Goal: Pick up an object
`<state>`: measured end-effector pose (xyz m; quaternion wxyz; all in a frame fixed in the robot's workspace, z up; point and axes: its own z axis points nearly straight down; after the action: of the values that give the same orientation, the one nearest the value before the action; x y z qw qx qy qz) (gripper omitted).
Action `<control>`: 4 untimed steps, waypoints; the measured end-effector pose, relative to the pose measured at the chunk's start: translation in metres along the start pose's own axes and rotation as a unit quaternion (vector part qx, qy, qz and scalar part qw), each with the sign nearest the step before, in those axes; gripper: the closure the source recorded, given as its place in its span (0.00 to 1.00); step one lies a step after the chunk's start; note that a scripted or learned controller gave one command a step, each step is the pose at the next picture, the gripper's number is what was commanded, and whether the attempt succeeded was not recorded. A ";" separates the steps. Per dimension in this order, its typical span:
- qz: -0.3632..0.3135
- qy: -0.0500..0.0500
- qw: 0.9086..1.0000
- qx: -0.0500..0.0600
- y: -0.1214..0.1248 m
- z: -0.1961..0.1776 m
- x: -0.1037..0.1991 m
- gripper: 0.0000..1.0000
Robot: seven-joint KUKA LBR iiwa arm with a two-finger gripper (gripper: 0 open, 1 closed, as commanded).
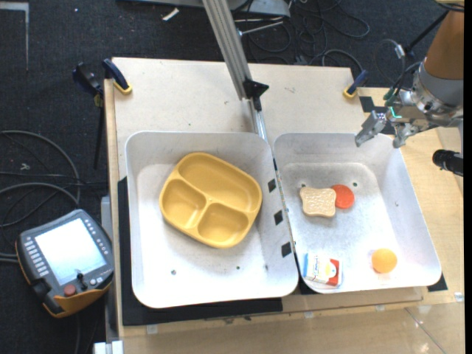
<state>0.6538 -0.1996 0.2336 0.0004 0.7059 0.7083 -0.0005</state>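
The right bin [398,190] holds a slice of toast [318,202] with a red-orange round piece [344,197] touching its right side. A small white carton with red and blue print [322,270] lies at the bin's front edge, and an orange ball [383,260] sits near the front right corner. My gripper [382,133] hangs above the bin's back right corner, well behind the objects. Its two fingers are spread apart and nothing is between them.
The left bin [140,198] holds a yellow divided plate [211,199]. A slanted metal pole [230,39] rises from between the bins at the back. Clamps sit at the bench's back corners [116,78]. A teach pendant [65,260] lies on the floor at the left.
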 end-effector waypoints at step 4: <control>0.000 -0.001 1.000 -0.001 0.000 0.127 -0.005 1.00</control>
<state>0.6534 -0.2046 0.1067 0.0018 0.7059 0.7083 0.0000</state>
